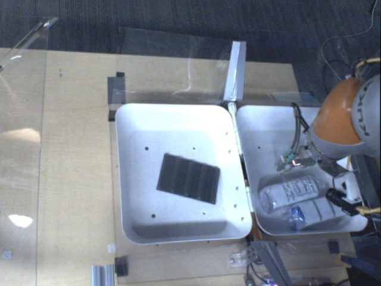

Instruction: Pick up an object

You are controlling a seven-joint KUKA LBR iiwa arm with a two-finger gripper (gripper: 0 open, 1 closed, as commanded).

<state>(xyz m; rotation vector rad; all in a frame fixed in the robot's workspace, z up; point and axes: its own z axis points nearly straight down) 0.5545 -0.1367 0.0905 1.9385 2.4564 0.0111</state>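
Observation:
A clear plastic bottle (293, 193) with a white printed label lies on its side in the right bin (265, 130), near the front wall. Just in front of it rests another clear plastic item with a blue cap (296, 218). My gripper (296, 159) hangs low in the right bin, just behind the bottle and close above it, with the orange-banded wrist (337, 121) up and to the right. Nothing visible is held in the gripper. A black ribbed rectangular pad (189, 178) lies flat in the middle of the left bin (134, 136).
The two bins share a thin dividing wall (240, 159). Cables and the robot's mount crowd the right bin's right edge (351, 201). A metal strut (236, 70) stands behind the bins. Bare wooden bench (59, 159) stretches to the left.

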